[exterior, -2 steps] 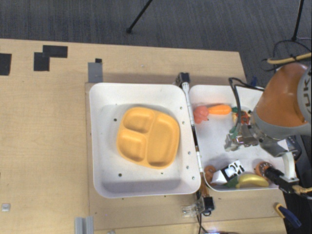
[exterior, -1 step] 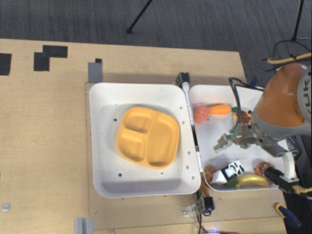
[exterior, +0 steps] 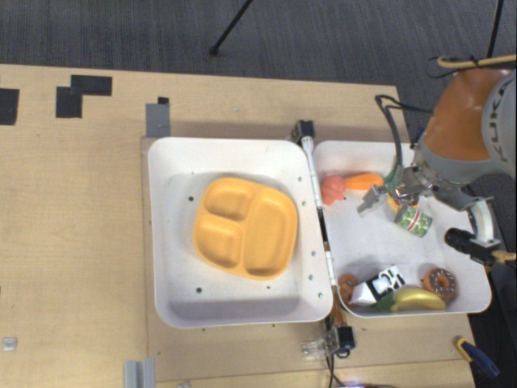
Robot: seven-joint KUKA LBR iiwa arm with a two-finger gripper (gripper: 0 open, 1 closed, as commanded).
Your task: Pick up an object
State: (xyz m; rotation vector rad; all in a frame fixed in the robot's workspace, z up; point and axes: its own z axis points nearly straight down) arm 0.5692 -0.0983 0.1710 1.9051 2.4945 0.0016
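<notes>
Camera view: Two shallow white bins are seen side by side on the bench. The left bin (exterior: 166, 241) contains a yellow divided tray (exterior: 245, 226), which lies near its centre.

The remaining items are located relative to the right bin (exterior: 355, 241). The gripper (exterior: 390, 194) is positioned over the upper part of this bin, below the grey arm (exterior: 472, 128) with its orange band. Whether the claw is open or closed cannot be told, because its tips are too small and cluttered. A green-and-white can (exterior: 413, 219) lies tilted just beside the gripper, toward the bin's right wall. An orange carrot (exterior: 363, 181) and a pink piece (exterior: 333, 188) lie near the bin's upper left corner. Along the bin's lower edge, a banana (exterior: 418, 300), a chocolate doughnut (exterior: 441, 282), a black-and-white object (exterior: 382, 284) and a small brown item (exterior: 348, 284) are grouped.
</notes>
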